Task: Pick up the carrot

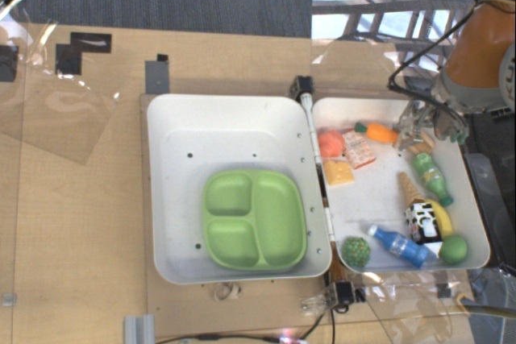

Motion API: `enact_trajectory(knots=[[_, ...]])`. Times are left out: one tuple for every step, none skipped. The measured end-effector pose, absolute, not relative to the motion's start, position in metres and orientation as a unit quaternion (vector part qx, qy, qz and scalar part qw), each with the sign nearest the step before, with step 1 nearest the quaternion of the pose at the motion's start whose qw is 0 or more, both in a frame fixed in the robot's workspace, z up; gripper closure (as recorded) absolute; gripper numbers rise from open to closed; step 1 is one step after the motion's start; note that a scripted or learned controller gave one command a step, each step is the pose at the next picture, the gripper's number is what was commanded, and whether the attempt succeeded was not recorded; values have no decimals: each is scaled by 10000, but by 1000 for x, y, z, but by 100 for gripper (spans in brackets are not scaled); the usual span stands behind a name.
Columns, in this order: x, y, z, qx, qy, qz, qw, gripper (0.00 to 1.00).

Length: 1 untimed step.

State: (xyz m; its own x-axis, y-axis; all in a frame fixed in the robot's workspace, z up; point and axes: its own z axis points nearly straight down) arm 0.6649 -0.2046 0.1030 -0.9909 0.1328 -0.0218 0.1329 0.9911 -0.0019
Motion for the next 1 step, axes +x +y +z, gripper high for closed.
enact_trajectory(knots=[[663,-205,101,664,9978,-10,53,0]])
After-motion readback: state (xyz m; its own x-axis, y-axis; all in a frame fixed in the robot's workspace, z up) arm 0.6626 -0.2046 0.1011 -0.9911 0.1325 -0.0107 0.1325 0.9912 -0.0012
